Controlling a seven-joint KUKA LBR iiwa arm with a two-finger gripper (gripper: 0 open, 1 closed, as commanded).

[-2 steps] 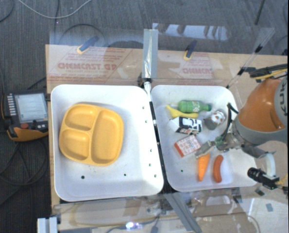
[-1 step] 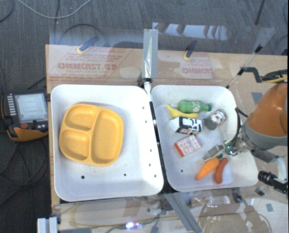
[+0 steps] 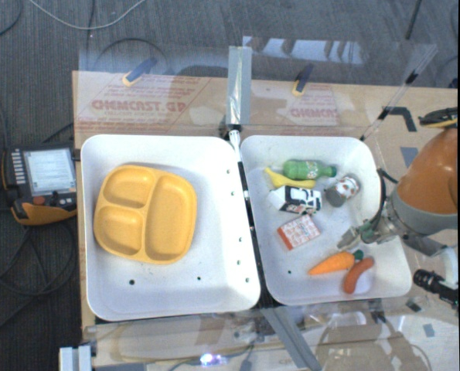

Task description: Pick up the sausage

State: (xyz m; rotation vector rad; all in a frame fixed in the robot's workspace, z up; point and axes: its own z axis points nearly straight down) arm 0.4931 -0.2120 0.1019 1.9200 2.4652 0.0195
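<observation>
Sausage (image 3: 358,274) | lies in right bin (image 3: 384,284), front right corner, just beside carrot (image 3: 332,264) | my gripper (image 3: 359,236) just above it, grip state: cannot tell | likely light, soft, smooth-skinned, may slip | take hold across its middle, clear of carrot

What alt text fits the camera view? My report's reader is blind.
A robot gripper hovers just above a red sausage and a carrot in the right white bin, among small food items. The left bin holds a yellow divided tray.
</observation>
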